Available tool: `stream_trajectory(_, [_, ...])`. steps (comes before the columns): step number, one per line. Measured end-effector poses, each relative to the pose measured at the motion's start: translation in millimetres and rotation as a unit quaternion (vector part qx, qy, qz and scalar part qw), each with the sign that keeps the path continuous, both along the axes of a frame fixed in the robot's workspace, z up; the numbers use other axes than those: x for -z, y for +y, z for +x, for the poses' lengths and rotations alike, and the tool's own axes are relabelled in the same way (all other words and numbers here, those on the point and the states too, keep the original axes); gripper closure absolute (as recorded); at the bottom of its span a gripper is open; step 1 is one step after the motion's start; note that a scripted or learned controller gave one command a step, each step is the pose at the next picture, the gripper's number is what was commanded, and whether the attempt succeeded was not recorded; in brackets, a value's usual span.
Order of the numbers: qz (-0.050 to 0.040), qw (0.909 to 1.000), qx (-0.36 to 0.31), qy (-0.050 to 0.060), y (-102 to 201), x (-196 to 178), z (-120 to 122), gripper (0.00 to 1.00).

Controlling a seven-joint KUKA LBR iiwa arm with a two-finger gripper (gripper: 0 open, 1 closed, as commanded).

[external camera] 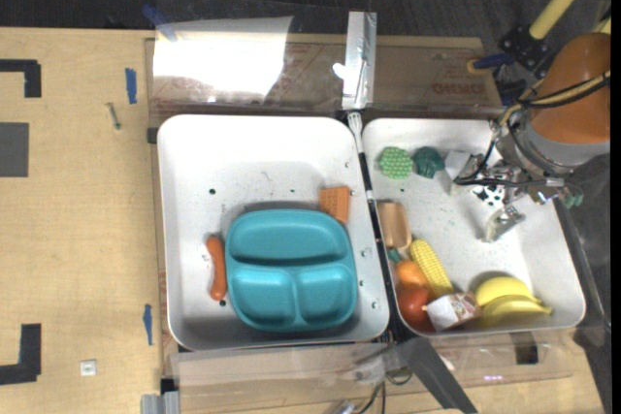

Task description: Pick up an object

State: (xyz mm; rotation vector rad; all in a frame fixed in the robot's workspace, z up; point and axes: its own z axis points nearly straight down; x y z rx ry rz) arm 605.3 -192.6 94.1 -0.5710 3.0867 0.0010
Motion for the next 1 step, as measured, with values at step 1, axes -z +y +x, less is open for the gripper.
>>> stream_trajectory(1, [-0.0016, 0.9983, -0.058, -0.003, -29.7, -55.7, -42.6, 0.0])
